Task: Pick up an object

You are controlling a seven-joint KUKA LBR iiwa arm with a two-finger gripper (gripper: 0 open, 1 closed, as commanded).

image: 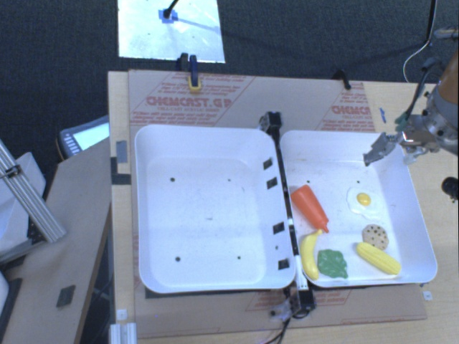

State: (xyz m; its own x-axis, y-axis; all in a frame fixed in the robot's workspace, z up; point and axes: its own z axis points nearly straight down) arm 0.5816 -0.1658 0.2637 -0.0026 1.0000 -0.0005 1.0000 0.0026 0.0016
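1. The left bin (pixel 208 206) offers wide bare floor, good room for a set-down or a swing.
2. In the right bin (pixel 412 192), the toy banana (pixel 310 255) lies along the divider wall, touching the green leafy piece (pixel 333 263); that wall crowds a finger.
3. The toy carrot (pixel 310 205) looks light, stiff and smooth plastic; pinch across its thick middle, where room shows on both sides.
4. The fried egg (pixel 363 200) and cookie (pixel 374 236) lie flat, probably hard to get under.
5. The corn cob (pixel 378 258) sits near the front rim.
6. The gripper (pixel 378 151) hovers over the bin's far right corner, carrying nothing; whether spread or pressed together, I cannot tell.
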